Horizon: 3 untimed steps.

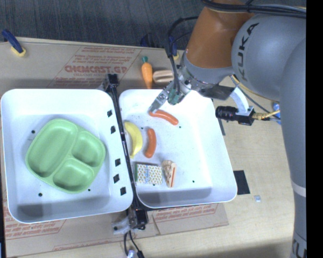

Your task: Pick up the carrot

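On the cardboard-covered bench (86, 63), two shallow white plastic bins sat side by side, the left bin (21, 198) and the right bin (215, 165) meeting along a central seam with black clips. The small orange toy carrot with a green top (146, 73) lay outside both bins, on the cardboard just past the right bin's rim at 12 o'clock, upright in the view with its green end pointing to 12. A tan, rounded bread-like piece (162, 77) lay just beside it at 3 o'clock. The grey arm with the orange band (218, 34) reached in from 3 o'clock, and its gripper (169, 97) hung over the right bin's 12 o'clock portion, near the rim and apart from the carrot. The fingers were small and dark against the wrist; whether they were spread or pressed together could not be told, and nothing was seen between them. Just below the gripper, at 6 o'clock from it, lay a red-orange sausage (164, 116), tilted. Further toward 6 lay a yellow banana (132, 137) against the seam, a second orange sausage (150, 142) just beside it, then a patterned square packet (148, 174) and a sandwich wedge (169, 173) touching each other. The left bin held a green divided plate (65, 155).
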Tool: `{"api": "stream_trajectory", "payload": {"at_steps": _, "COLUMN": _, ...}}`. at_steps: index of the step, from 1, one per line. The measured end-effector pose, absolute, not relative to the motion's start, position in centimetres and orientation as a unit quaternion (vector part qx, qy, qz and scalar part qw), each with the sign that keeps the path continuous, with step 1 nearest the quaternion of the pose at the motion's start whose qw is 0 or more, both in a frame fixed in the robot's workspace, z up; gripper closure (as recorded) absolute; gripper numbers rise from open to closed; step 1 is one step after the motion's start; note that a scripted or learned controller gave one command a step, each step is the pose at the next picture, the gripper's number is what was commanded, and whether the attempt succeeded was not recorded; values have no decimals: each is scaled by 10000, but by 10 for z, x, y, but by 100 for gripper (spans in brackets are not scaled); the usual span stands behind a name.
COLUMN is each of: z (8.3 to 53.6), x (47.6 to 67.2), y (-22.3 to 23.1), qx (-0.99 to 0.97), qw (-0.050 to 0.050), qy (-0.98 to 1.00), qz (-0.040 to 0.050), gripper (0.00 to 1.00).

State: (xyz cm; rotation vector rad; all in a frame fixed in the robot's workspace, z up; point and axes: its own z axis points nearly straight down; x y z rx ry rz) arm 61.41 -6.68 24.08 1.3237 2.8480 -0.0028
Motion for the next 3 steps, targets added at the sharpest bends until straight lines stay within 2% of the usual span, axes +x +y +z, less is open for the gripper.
{"api": "stream_trajectory", "payload": {"at_steps": 1, "z": 197, "x": 599, "y": -40, "qx": 5706, "qw": -18, "qy": 8212, "qz": -15, "gripper": 100}}
{"api": "stream_trajectory", "payload": {"at_steps": 2, "z": 181, "x": 554, "y": -113, "qx": 3756, "qw": -16, "qy": 9268, "qz": -9, "gripper": 100}}
{"api": "stream_trajectory", "payload": {"at_steps": 3, "z": 192, "x": 552, "y": 2, "qx": 4610, "qw": -6, "qy": 8874, "qz": -6, "gripper": 100}}
